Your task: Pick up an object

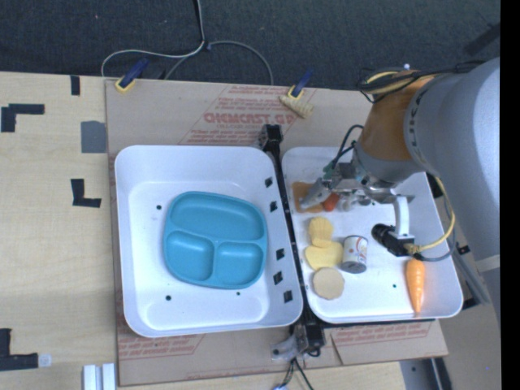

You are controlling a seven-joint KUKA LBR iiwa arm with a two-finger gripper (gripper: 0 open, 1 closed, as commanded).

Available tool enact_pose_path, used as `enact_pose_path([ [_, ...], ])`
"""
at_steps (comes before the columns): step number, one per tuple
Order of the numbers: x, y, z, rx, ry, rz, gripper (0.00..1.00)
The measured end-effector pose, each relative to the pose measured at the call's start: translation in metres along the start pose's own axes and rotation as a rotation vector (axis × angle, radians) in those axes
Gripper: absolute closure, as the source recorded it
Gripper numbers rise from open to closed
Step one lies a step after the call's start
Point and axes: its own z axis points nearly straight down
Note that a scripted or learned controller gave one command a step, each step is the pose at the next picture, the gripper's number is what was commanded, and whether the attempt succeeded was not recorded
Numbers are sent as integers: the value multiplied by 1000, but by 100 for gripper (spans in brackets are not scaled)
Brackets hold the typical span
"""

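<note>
In the right bin (pixel 443 303), toward its upper left corner, the gripper (pixel 327 200) hangs low over the white floor. The grey arm (pixel 467 136) comes in from the right edge of the view and takes up the upper right. At the orange band (pixel 386 132) it bends down and to the left, so the wrist points toward the wall shared by the two bins. Whether the gripper is apart or together cannot be told from this slanting view.

Just left of the gripper, near the bin's left wall, lies an orange-brown piece (pixel 302 193); whether the two touch is not clear. Below the gripper, three pale yellow items sit in a loose column: a ridged yellow piece (pixel 322 230), a flat yellow piece (pixel 322 256) touching it from below, and a round yellow disc (pixel 329 283) nearest the front wall. A small can (pixel 354 253) rests just right of the flat yellow piece. A carrot (pixel 415 285) lies well apart from these, near the bin's lower right corner, with its narrow end pointing toward the front wall.

The left bin (pixel 130 218) holds a blue divided plate (pixel 215 240) with three compartments, set near the middle. Both bins rest on a cardboard sheet (pixel 203 112) laid over the pale wooden bench (pixel 49 242).
</note>
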Motion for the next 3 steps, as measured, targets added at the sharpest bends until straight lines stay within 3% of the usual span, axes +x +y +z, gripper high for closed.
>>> enact_pose_path([
  [2,5,57,13,15,-1,-3,0],
  [3,5,57,1,10,-1,-1,100],
])
